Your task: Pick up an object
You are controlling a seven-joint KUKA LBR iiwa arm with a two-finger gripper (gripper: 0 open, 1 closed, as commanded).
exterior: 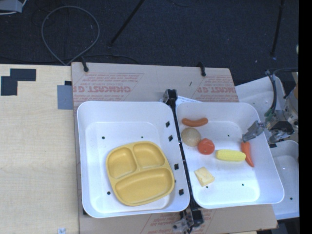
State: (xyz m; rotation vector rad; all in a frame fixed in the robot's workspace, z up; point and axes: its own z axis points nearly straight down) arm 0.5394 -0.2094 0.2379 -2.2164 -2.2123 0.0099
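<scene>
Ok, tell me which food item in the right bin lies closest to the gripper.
The carrot, orange and slanted at the bin's right wall, just under the gripper. The corn lies beside it, farther left.

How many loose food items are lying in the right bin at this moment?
6, all in the right bin: sausage at the back, pale round item, tomato, corn, carrot near the gripper, cheese wedge in front. None looks hidden.

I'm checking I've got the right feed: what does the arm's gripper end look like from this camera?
At the right bin's edge the gripper is small, dark grey metal with slim fingers, mounted on a black-and-grey wrist block. Thin dark cables loop above it, over a white surface beside the bin.
</scene>
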